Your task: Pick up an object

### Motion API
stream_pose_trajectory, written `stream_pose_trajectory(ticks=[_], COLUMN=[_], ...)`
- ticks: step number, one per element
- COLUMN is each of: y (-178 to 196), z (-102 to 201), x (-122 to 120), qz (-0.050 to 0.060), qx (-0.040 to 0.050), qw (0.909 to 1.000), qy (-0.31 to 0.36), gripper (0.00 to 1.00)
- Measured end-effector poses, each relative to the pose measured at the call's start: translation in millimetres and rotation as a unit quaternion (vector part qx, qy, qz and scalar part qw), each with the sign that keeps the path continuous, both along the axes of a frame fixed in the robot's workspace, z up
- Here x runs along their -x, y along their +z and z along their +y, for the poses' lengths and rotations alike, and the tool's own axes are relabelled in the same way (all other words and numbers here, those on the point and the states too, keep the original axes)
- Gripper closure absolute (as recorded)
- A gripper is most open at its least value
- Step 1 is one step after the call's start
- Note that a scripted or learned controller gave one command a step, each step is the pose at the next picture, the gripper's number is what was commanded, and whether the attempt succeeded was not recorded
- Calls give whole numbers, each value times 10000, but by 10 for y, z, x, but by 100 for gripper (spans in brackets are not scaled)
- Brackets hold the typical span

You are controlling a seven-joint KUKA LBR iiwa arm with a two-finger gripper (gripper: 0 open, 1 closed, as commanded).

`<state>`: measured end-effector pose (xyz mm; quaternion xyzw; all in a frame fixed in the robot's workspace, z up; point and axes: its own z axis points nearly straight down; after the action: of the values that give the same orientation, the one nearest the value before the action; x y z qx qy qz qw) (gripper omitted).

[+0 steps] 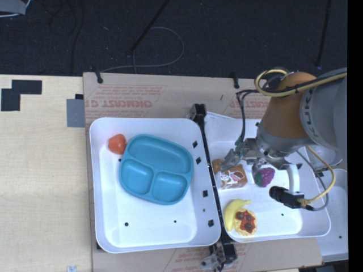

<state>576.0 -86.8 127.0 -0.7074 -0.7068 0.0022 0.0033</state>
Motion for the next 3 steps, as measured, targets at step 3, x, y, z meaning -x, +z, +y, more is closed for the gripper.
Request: stream_pose_trajectory(ticks=[3], y=[1261], z=[14], x=[51], qz=[-61], qx=[10], qw=[10000], qy=[7], gripper=[100])
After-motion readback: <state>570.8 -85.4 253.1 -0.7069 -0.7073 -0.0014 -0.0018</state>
